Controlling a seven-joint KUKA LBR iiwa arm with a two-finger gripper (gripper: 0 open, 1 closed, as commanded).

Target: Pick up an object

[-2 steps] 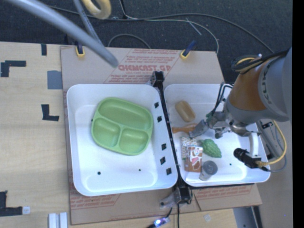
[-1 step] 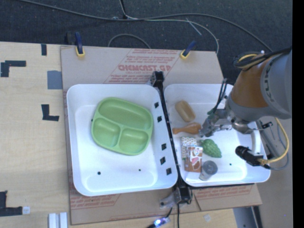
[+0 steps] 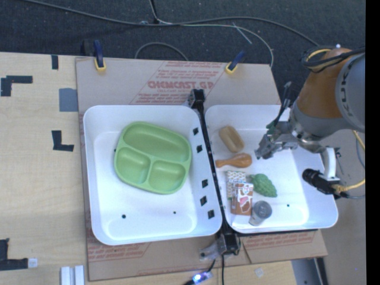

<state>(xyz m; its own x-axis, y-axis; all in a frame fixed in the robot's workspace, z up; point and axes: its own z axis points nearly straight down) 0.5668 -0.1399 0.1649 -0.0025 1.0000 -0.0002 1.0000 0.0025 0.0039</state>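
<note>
Arm (image 3: 332,94): cut off at the 3 o'clock edge of the view. Gripper (image 3: 265,149): dark, finger spacing too blurred to judge. Carton (image 3: 240,196): print illegible; its 4 o'clock corner partly covered by a grey can (image 3: 260,211). Can: label too small to read.

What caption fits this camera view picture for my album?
Robot claw hovers over the right bin of toy food; a green tray sits in the left bin.
</note>
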